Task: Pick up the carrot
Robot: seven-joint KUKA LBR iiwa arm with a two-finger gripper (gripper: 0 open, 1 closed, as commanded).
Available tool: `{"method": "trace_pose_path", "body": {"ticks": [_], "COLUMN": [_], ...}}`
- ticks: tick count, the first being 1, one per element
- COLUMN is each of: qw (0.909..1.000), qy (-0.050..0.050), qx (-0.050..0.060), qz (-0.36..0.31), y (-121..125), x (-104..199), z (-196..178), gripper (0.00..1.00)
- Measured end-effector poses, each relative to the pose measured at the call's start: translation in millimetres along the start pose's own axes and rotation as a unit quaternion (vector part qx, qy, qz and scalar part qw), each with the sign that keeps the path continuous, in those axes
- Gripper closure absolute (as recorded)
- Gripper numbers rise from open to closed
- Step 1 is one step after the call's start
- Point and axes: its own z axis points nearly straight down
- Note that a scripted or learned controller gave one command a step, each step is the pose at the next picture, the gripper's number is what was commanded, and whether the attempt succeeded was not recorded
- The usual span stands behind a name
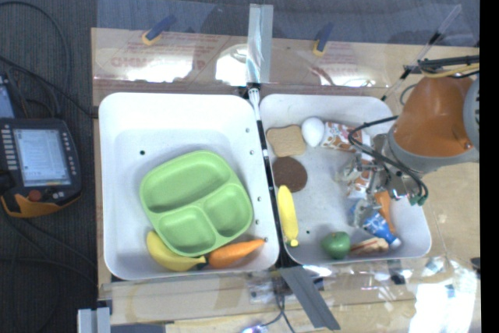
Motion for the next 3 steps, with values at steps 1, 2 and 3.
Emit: {"method": "trace_pose_path", "body": {"ticks": [1, 2, 3], "qw": [1.0, 0.9972, 0.9979], "qy": [-0.003, 0.004, 0.0], "qx": [0.001, -0.003, 0.0], "qz": [-0.001, -0.075, -0.064], "y": [0.6, 45.8, 33.9], "x": [-2.5, -40.0, -71.8], "z": [-11.8, -72.8, -269.3], "gripper": [1.0, 1.0, 1.0]}}
